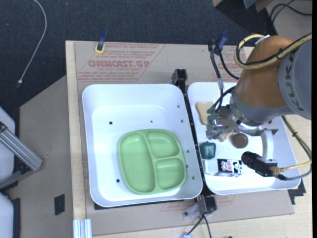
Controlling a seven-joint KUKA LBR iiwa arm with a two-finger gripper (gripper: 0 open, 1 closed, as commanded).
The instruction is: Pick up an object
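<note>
Grey arm (292,78), orange band (265,73), yellow cable looped above

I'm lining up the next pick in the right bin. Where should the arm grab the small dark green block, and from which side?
Take the dark green block across its two short flat sides, coming straight down from above. It lies low on the right bin floor close to the bin's left wall, with a black-and-white card just below it, so a sideways approach looks crowded. The tool hangs just above it.
</note>
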